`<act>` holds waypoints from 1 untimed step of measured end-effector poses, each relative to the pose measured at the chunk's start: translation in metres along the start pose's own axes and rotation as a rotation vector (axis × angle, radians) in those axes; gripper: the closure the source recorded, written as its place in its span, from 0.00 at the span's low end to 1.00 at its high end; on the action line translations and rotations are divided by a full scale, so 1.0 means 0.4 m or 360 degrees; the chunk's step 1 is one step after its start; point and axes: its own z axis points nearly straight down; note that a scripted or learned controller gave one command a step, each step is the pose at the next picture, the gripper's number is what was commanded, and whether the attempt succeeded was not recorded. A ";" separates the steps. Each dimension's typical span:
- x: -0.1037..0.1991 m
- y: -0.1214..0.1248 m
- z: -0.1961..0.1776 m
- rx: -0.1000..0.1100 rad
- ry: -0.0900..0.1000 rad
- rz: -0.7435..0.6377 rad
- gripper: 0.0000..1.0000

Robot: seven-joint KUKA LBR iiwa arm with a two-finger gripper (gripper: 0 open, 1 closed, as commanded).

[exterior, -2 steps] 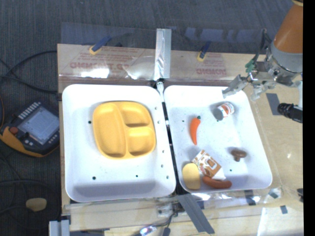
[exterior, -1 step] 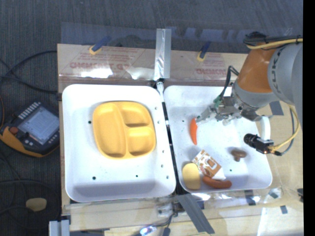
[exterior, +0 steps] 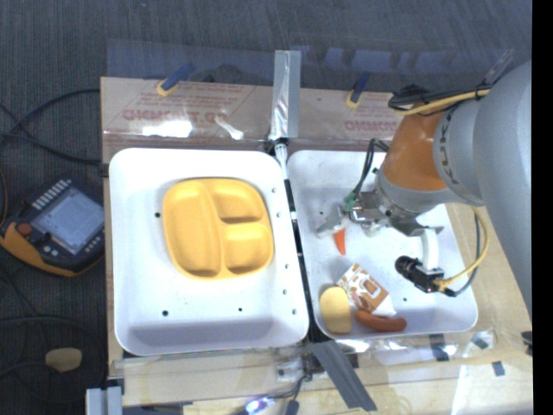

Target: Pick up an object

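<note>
Arm [exterior: 484, 137] fills upper right of frame, wrist down into the right bin [exterior: 458, 318]. Yellow divided tray [exterior: 216, 227] lies alone in the left bin [exterior: 138, 309]. Gripper [exterior: 359, 214] hovers by the small orange carrot-like piece [exterior: 340, 240] at frame centre-right; fingers' opening cannot be told, nothing seen held. Risks: piece is thin, likely to slip or be nudged; wrapped snack [exterior: 365, 290], yellow lump [exterior: 335, 308], sausage [exterior: 380, 322] crowd bin's lower edge.

One fixed camera looks down at a slant from above the worktop [exterior: 130, 93]. It takes in both white bins [exterior: 121, 258], with the arm [exterior: 484, 145] entering from the right.
</note>
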 end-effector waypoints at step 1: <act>0.000 0.003 -0.026 -0.0005 0.0003 0.0000 1.00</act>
